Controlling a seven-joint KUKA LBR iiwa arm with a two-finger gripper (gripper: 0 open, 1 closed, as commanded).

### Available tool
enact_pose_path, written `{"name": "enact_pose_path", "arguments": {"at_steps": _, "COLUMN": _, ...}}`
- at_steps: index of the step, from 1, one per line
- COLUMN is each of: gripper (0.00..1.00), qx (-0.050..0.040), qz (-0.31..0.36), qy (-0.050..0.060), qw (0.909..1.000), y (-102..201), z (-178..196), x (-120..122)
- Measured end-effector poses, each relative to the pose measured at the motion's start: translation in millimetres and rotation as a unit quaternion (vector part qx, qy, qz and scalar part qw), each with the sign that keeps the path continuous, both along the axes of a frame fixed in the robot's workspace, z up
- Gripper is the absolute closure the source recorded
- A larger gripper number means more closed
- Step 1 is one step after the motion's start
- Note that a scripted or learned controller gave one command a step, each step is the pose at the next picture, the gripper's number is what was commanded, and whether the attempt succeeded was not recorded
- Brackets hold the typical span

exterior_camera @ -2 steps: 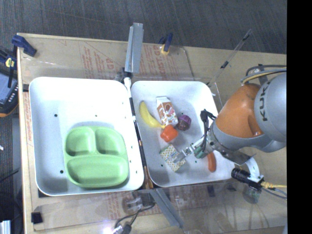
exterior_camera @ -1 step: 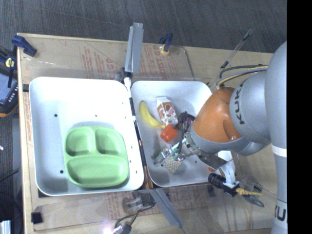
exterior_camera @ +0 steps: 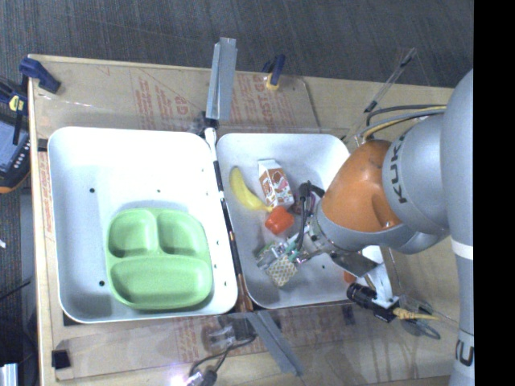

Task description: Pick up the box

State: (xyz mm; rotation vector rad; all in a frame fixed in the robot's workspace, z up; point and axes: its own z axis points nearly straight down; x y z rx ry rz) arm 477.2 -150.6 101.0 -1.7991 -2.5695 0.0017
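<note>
Camera view: box [exterior_camera: 274,183] lying in right bin [exterior_camera: 322,147], between banana [exterior_camera: 245,189] and arm [exterior_camera: 378,195], above a red item [exterior_camera: 279,219]. Gripper [exterior_camera: 282,257] low beside it, apart from box; grip state unclear.

White bins [exterior_camera: 72,215]. Green tray [exterior_camera: 159,257], yellow banana [exterior_camera: 244,190], red-and-white printed box [exterior_camera: 275,183], small red-orange block [exterior_camera: 279,220]. Arm [exterior_camera: 418,183] grey with orange band.

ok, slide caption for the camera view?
Gripper low in right white bin, near small printed carton box, yellow banana.
</note>
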Motion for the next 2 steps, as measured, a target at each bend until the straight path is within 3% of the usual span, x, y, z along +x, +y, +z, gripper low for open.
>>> {"name": "enact_pose_path", "arguments": {"at_steps": 1, "gripper": 1.00, "qx": -0.0005, "qz": -0.019, "qy": -0.002, "qw": 0.9998, "y": 83, "z": 91, "x": 9}}
{"name": "enact_pose_path", "arguments": {"at_steps": 2, "gripper": 1.00, "qx": -0.0012, "qz": -0.128, "qy": -0.001, "qw": 0.9918, "y": 132, "z": 122, "x": 13}}
